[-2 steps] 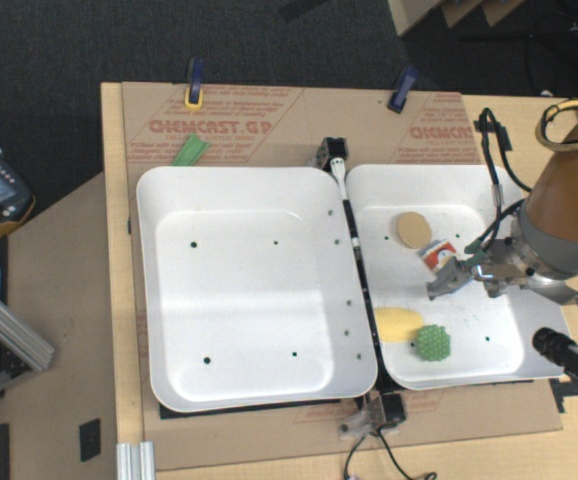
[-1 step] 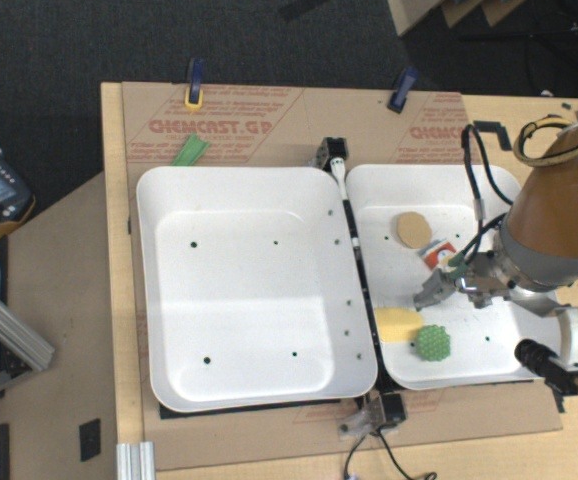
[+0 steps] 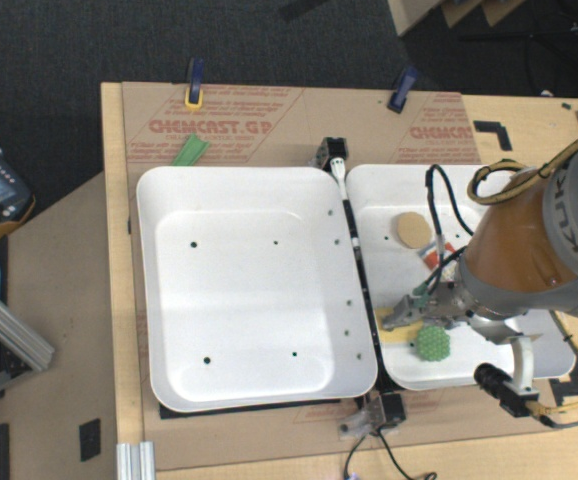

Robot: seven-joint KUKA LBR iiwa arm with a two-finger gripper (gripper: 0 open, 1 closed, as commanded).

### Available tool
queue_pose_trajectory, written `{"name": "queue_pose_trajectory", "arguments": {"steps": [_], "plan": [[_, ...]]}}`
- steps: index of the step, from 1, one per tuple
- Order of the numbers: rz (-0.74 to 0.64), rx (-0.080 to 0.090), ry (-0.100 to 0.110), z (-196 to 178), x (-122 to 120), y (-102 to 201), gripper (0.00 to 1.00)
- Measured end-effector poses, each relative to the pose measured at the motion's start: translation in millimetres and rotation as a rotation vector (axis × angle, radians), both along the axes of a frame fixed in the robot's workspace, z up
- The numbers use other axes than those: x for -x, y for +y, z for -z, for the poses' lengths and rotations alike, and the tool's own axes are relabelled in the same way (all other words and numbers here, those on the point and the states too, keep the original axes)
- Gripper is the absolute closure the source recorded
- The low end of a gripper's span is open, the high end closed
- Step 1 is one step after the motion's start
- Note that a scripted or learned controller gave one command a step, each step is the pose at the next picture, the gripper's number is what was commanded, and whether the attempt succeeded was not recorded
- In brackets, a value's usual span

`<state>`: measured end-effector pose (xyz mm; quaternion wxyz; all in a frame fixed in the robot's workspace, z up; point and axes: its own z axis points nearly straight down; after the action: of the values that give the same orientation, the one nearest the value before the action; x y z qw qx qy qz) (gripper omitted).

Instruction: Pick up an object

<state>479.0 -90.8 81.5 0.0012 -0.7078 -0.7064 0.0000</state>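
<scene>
Two bins: from my remote seat I see a shallow white plastic left bin (image 3: 169,268) beside a matching white right bin (image 3: 379,203), touching along a black strip.
Writing: red print on the brown cardboard sheet (image 3: 299,118) under them reads roughly "CHEMCAST", showing twice; the smaller lines are too blurry for me.
Arm lettering: dark letters "KU" on the grey-and-orange arm (image 3: 529,238) at the right edge.
Objects: a bumpy green ball (image 3: 432,344), a flat tan round disc (image 3: 410,230), a small red piece (image 3: 430,258) and a yellow bit (image 3: 399,334), all in the right bin.
Gripper: the grey two-finger gripper (image 3: 406,315) sits low in the right bin, just above-left of the green ball.
Fingers: honestly can't tell their state.
Clamps: a blue-and-yellow clip (image 3: 195,86) and a blue clip (image 3: 403,88) on the sheet's far edge.
</scene>
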Motion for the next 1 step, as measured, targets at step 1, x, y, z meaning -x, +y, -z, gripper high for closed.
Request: {"name": "queue_pose_trajectory", "arguments": {"steps": [1], "plan": [[-0.003,0.007,-0.013,-71.7,-69.7,-43.0,0.00]]}}
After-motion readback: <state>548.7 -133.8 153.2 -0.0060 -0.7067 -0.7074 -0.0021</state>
